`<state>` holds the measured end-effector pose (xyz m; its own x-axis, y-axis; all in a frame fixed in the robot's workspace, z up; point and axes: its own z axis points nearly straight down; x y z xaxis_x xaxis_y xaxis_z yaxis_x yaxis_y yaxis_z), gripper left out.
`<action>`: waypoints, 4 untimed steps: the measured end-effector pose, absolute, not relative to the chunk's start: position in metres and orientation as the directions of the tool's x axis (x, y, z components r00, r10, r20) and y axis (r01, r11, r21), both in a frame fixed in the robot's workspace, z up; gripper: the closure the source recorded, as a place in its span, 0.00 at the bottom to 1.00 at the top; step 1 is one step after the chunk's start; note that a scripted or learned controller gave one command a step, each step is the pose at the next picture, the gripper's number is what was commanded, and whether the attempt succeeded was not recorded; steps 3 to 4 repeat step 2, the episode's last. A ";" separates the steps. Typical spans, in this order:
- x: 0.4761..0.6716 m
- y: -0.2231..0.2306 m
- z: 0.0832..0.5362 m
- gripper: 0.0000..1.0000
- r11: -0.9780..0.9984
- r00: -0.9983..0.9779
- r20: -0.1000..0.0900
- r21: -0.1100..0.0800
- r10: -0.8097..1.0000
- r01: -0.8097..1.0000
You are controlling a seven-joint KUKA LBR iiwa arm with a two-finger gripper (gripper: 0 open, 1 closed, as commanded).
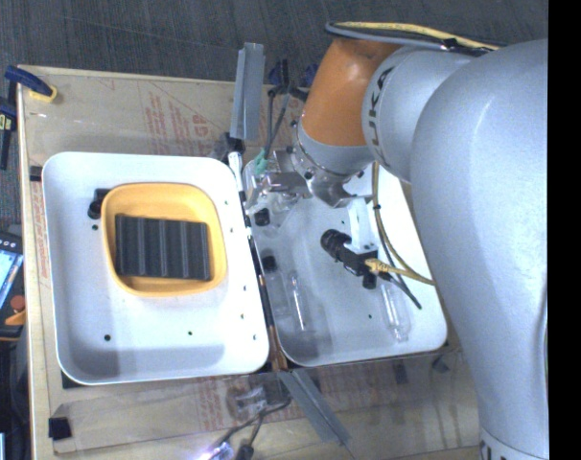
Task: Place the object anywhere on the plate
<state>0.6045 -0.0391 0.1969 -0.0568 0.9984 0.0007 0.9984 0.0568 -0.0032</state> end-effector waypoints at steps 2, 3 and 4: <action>0.602 -0.001 0.191 0.00 0.245 -0.245 0.002 -0.006 0.969 0.969; 0.602 -0.001 0.191 0.00 0.245 -0.245 0.002 -0.006 0.969 0.969; 0.602 -0.001 0.191 0.00 0.245 -0.245 0.002 -0.006 0.969 0.969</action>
